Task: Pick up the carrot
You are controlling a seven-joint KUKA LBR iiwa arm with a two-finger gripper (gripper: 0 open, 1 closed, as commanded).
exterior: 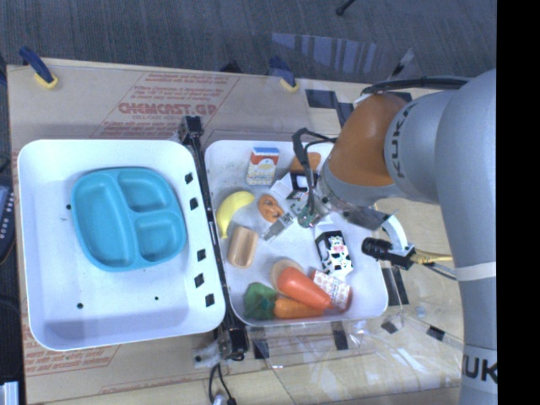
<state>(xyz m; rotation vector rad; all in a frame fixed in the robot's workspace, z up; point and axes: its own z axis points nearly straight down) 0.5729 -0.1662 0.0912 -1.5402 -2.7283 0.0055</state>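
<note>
You have not yet lifted the orange tapered plastic carrot [302, 287] — it lies in the right white bin [226, 160], near the gripper [285, 216], whose grip state cannot be told.

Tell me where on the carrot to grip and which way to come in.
Grip the carrot near the middle of its orange body, coming straight down from above with the gripper closing across its narrow width. It lies flat and slanted in the right bin, with a green vegetable and a packet crowding its ends, so mid-body looks likeliest to be free.
</note>
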